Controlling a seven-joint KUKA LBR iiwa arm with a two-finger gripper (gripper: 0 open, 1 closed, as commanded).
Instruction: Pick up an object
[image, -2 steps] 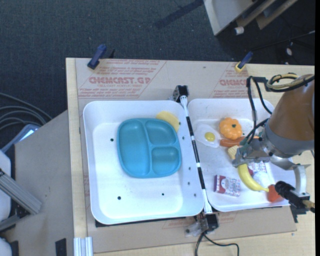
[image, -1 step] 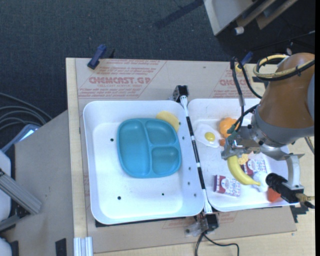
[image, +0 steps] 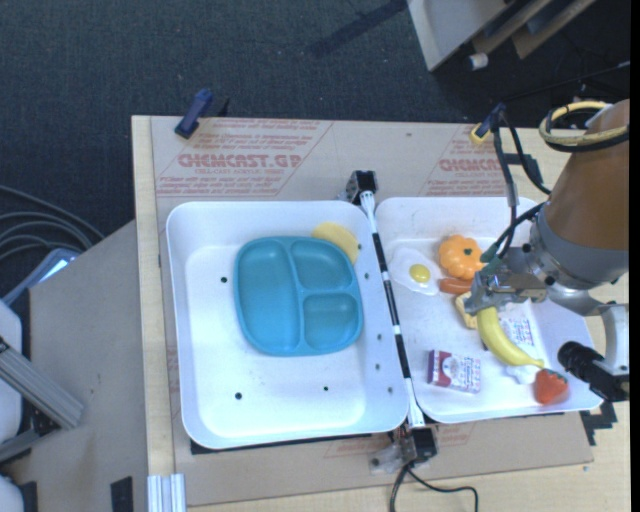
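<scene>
Dark carpet lies around the worktop (image: 150, 300), whose brown board shows the red print "CHEMCAST GP" twice behind the two white bins, with a blue clip (image: 194, 112) at its far left corner. The left bin (image: 200, 400) holds a blue divided plate (image: 298, 295) with a yellow piece (image: 338, 238) just beyond its far right corner; broad bare floor runs along that bin's near and left sides. The right bin (image: 425, 235) is crowded: a fried-egg toy (image: 416, 273) near the shared wall, an orange pumpkin-like toy (image: 461, 256), a banana (image: 503, 338), a small red-and-white carton (image: 455, 371) whose print is too small to read, and a strawberry (image: 549, 386) by the near right rim. My fingers (image: 490, 292) hang low between the pumpkin and the banana's upper end, beside an orange piece (image: 456, 286); I cannot tell how far apart they stand or whether they grip anything.
</scene>
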